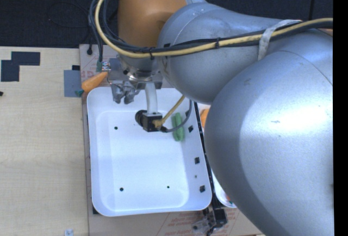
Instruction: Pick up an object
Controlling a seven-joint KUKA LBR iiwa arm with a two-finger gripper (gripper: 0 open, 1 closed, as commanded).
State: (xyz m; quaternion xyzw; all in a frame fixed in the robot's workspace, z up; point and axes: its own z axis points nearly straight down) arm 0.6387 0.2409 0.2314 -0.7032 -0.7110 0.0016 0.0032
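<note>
Claw unclear; second bin behind arm

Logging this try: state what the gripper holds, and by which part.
Nothing; the gripper hangs bare over the white bin, apart from the green object.

You have open floor across the shallow white plastic bin; only a small green oblong piece crowds its right wall
</note>
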